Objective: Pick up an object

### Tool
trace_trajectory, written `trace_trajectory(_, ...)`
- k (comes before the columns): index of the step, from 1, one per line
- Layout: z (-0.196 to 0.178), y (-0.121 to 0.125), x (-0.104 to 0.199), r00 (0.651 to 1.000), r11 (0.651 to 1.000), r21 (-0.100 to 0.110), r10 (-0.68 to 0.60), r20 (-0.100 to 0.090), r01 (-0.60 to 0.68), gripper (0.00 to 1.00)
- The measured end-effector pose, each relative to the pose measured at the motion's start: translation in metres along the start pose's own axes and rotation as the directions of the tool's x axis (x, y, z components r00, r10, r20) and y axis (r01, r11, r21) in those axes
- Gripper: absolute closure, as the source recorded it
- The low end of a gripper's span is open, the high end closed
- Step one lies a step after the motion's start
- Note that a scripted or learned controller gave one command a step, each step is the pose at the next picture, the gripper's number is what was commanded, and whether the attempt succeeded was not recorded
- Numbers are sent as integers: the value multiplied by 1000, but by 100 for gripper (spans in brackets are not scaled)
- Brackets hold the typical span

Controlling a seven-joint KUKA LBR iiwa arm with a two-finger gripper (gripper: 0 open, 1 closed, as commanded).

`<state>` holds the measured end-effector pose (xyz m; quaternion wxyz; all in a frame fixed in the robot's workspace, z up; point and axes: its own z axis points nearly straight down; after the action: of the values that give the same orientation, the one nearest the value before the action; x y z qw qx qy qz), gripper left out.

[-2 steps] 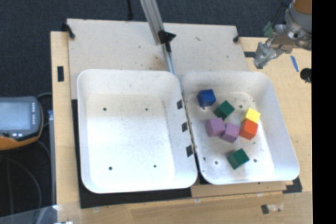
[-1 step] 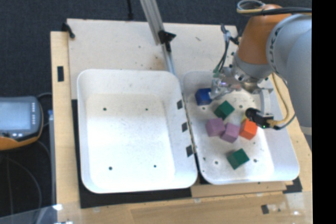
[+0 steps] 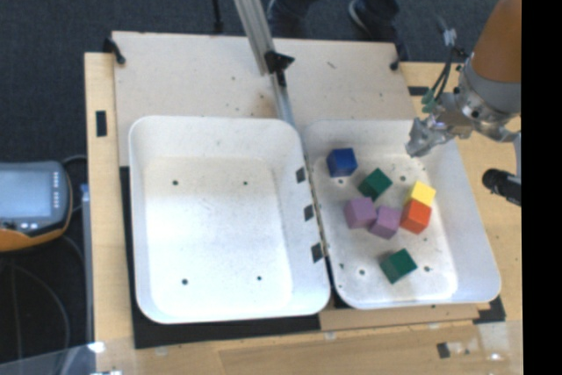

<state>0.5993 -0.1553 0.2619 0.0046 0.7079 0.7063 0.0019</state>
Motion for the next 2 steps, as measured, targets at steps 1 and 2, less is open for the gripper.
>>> trace_trajectory(1,-23,41,92,1000,1000,3,-13,-6,13,100)
trace_trajectory(2,-159,-3,81,1000,1000,-3,-6,-2,6,100)
